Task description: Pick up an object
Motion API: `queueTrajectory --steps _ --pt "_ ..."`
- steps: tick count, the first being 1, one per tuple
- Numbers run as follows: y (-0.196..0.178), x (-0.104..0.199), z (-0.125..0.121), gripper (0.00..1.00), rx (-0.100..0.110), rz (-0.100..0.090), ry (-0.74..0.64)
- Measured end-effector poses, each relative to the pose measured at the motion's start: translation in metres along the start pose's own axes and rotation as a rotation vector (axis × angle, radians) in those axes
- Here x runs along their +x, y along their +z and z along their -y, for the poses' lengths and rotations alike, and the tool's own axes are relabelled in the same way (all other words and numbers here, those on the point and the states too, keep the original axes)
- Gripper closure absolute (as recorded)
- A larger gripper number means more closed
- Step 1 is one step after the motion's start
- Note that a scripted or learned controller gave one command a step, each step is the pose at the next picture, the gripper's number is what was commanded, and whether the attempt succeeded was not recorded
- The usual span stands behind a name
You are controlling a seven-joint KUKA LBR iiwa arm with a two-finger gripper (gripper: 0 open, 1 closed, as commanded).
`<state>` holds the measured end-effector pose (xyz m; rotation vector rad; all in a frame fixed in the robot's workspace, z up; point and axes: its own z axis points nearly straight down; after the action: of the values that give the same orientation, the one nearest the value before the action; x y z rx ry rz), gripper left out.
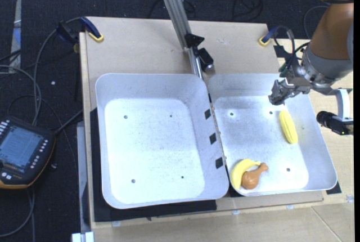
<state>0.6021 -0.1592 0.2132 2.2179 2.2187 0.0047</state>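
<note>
In the right bin point(315, 179) lie three toy foods. A yellow corn cob point(288, 125) rests near the bin's right wall. At the front left corner of that bin a yellow banana point(241, 168) curls around an orange-brown drumstick point(252, 176), the two touching. My gripper point(276, 98) hangs above the far right part of the right bin, up and left of the corn cob and apart from it. Nothing shows between its dark fingertips.
The left bin point(107, 139) sits beside the right one, with black clips along their shared rim. A slanted metal pole point(178, 13) rises behind the bins. Clamps hold the bench's far corners. A pendant point(19, 151) lies on the floor at left.
</note>
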Motion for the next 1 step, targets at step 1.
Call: queueTrajectory --steps 1 --pt "-0.052 -0.0001 -0.0011 1.0 0.001 0.0 0.0"
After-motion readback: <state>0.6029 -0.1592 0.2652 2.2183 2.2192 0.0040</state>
